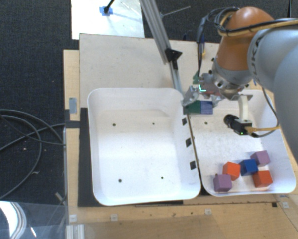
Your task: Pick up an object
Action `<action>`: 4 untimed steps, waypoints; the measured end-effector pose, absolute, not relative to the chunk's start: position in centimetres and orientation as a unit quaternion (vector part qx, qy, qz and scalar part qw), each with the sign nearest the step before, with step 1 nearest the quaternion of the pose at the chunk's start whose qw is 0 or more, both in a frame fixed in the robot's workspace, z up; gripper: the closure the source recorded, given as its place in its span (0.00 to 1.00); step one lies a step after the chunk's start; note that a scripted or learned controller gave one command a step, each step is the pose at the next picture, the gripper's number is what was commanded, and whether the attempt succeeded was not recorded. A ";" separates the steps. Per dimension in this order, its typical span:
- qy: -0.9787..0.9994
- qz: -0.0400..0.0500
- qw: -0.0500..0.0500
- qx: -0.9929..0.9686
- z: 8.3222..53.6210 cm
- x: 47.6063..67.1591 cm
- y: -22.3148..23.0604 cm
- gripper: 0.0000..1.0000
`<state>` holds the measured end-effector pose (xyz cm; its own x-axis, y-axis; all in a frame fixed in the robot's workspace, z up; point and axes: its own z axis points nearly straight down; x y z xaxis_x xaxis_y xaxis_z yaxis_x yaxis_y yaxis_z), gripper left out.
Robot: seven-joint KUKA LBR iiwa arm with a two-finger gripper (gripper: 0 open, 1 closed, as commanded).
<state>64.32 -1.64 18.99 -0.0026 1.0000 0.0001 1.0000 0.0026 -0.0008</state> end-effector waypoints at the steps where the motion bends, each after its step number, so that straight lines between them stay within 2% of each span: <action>1: -0.709 -0.001 -0.003 -0.706 16.7 65.1 -3.6 0.00; 2: -0.707 -0.002 -0.005 -0.708 27.9 63.2 -9.4 0.00; 3: -0.707 0.002 0.002 -0.707 15.6 64.6 -12.4 0.00; 4: -0.708 -0.002 -0.005 -0.706 11.3 65.9 -12.3 0.00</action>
<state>65.90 -12.25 11.29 -0.0032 1.0000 -0.0031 0.9999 0.0032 0.0101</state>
